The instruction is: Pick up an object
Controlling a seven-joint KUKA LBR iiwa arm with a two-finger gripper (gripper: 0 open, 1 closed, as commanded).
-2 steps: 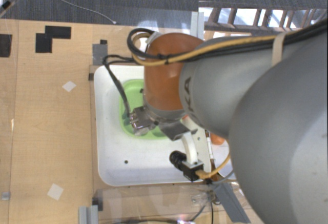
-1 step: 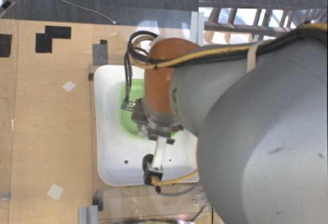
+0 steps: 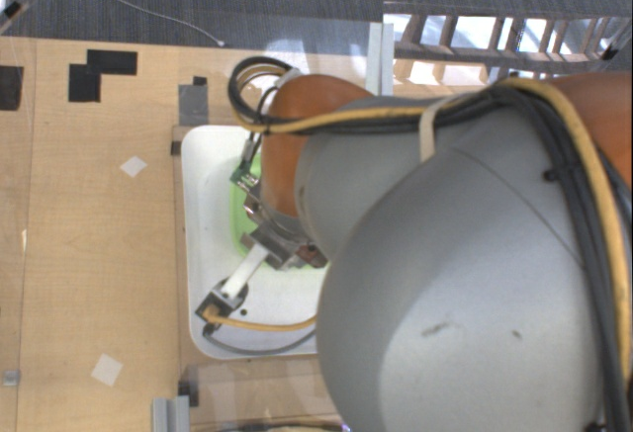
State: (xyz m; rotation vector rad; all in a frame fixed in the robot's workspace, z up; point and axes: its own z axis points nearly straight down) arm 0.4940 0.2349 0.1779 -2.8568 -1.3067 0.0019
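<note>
Object for the pick: the one candidate on show is a pale green thing (image 3: 241,218) lying in the white bin (image 3: 203,213), toward the bin's middle and right up against the robot's wrist. Only a narrow strip of it is clear of the arm (image 3: 465,272), so its shape and full extent cannot be made out; it may be a soft or flat item, but that is a guess.

The gripper (image 3: 269,240) is low over the bin, directly above or beside that green strip, with the orange band of the wrist just behind it. Whether it is parted, closed, or clamped on anything cannot be told, because the wrist and the big grey joint cover its working end. Nothing can be seen held.

The step in hand looks like the reach or the grasp itself: the tool is down at the object, not travelling above the bin. The rest of the bin floor that shows is bare white, and the wooden bench (image 3: 89,252) to its left carries nothing to pick.

The next move calls for a firm closure on the green thing, then a straight lift clear of the bin wall. Since the object sits well inside the bin, the rim should not hinder the lift.
</note>
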